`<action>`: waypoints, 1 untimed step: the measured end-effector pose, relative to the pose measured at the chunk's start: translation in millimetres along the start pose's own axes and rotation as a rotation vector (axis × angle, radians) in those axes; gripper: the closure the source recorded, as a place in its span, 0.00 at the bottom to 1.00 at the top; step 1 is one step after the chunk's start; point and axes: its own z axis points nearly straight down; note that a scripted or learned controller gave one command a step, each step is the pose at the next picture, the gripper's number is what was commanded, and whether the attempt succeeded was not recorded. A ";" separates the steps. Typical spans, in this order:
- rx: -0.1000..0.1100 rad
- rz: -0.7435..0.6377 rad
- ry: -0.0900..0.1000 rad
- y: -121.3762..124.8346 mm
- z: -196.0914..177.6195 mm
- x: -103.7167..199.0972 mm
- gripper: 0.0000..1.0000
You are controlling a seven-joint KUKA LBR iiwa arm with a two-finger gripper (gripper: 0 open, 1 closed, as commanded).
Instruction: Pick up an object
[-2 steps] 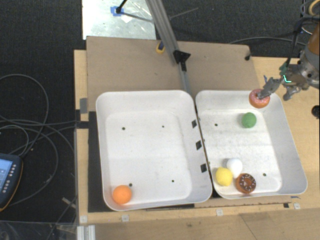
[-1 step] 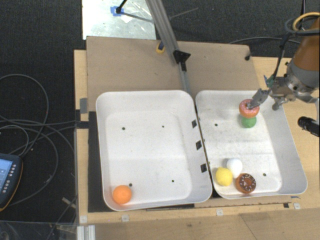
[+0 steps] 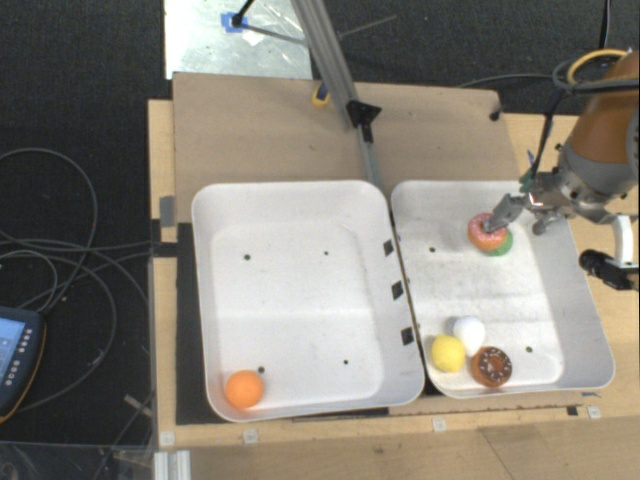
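A pink and green toy [image 3: 491, 238] lies in the right bin [image 3: 560, 298], near its far edge. My gripper [image 3: 498, 222] reaches in from the right and sits right on top of this toy, covering its upper right part. Near the front of the same bin, a white ball [image 3: 468, 330], a yellow ball [image 3: 447, 353] and a brown sprinkled donut [image 3: 491, 366] lie close together. An orange ball [image 3: 244, 389] rests in the front left corner of the left bin [image 3: 290, 268].
The two bins meet along a raised rim [image 3: 398, 288] with black clips. A slanted grey pole [image 3: 330, 48] crosses the bench behind the bins. Cables and a tablet [image 3: 15, 358] lie on the floor to the left.
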 end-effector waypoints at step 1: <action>0.000 0.002 0.000 -4.1 46.3 -7.6 0.00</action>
